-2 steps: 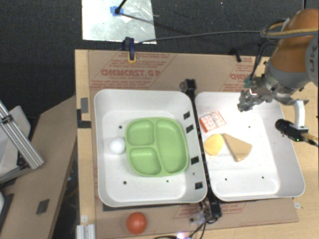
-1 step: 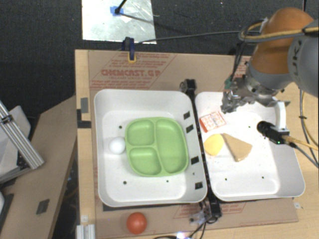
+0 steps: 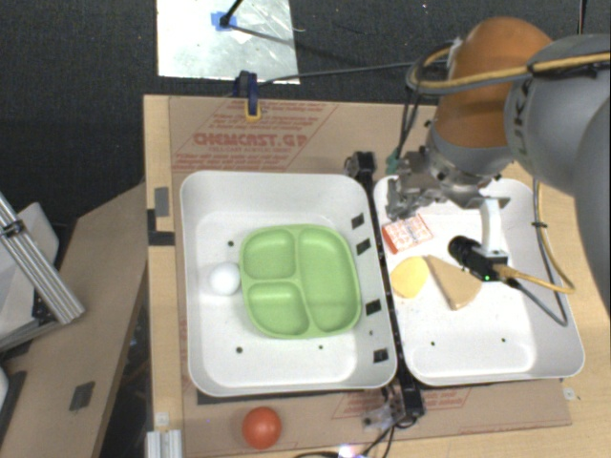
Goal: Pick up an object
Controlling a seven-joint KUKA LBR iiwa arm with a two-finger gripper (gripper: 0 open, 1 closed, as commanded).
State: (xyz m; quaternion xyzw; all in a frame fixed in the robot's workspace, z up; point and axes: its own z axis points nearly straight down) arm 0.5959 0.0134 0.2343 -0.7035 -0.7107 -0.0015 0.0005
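Red-and-white flat printed packet (image 3: 406, 232), right of frame centre, lies just below the grey metal gripper (image 3: 412, 198), evidently its chosen target; gripper opening cannot be told.

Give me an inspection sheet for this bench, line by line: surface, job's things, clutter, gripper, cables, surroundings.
surface: brown board bench bearing the left bin and right bin side by side.
job's things: left bin holds a green divided tray with a white ball beside it; right bin holds a red-and-white packet, yellow disc and tan wedge.
clutter: orange ball on the bench before the bins; blue clamp at the back edge.
grippers: gripper low over the right bin's back, by the packet.
cables: cable loop at the arm's orange band.
surroundings: foil sheet on dark cloth; aluminium rail at left.
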